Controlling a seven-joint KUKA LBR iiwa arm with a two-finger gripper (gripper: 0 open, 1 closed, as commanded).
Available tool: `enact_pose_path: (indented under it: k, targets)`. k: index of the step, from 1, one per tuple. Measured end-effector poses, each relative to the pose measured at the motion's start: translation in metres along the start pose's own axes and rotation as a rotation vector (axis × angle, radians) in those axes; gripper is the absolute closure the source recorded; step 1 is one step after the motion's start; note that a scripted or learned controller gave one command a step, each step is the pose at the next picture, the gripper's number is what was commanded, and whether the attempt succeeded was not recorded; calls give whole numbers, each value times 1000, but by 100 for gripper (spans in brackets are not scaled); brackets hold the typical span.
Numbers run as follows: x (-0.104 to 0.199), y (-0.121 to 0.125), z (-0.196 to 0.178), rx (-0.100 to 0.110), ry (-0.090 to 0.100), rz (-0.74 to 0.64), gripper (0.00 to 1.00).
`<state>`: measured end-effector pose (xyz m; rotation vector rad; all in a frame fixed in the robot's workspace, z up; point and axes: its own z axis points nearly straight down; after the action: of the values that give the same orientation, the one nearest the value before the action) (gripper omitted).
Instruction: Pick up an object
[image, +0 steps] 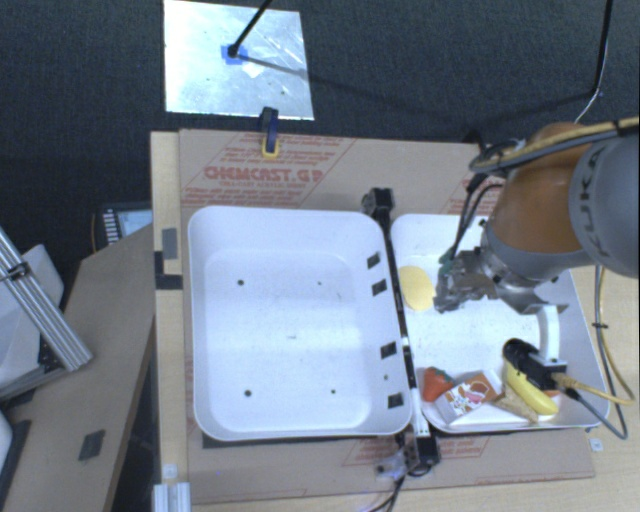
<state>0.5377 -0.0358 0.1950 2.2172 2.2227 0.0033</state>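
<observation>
I am hovering the gripper (447, 297), fingers too blurred to tell apart or together, just right of the pale yellow lemon-like object (416, 287) lying at the right bin's (470, 322) left wall; it looks light, rounded, probably slippery, best pinched across its middle.

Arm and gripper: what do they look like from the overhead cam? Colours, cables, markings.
The arm is bulky and rounded: grey casing with a broad orange band above the wrist, and dark lettering partly visible on the grey shell at the right edge. Thin cables run along its top, yellowish and dark ones. The gripper is a small dark grey metal assembly; its finer details are too small to make out.
</observation>
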Motion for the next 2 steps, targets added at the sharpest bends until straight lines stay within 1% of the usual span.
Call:
enact_pose_path:
  k: [1,2]
  targets:
    - [10,79,-113,-17,-1,-5,100]
    - [61,92,-53,4,1,-7,100]
